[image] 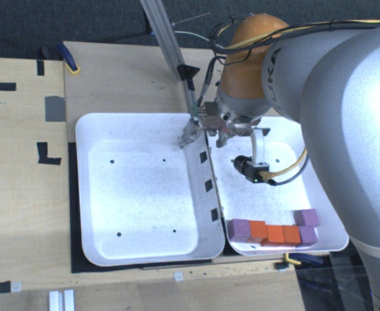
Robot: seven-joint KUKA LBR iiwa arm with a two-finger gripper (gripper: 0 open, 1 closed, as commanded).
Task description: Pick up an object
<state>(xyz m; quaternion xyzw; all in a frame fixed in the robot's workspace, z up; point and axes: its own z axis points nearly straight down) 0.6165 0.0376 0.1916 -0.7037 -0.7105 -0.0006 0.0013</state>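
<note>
The surface (21,186) carries 2 white bins, a left bin (86,173) and a right bin (336,238). In the right bin's near corner sits a cluster of blocks: 3 purple blocks (240,229) (306,218) (308,236) and 2 orange blocks (257,230) (282,234), 5 in all, though partly hidden ones may lie behind. 1 arm (326,76) reaches in with 1 claw (206,133).

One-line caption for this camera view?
KUKA arm's tool hovers near the bins' shared divider; purple and orange blocks lie along the right bin's near edge.
</note>
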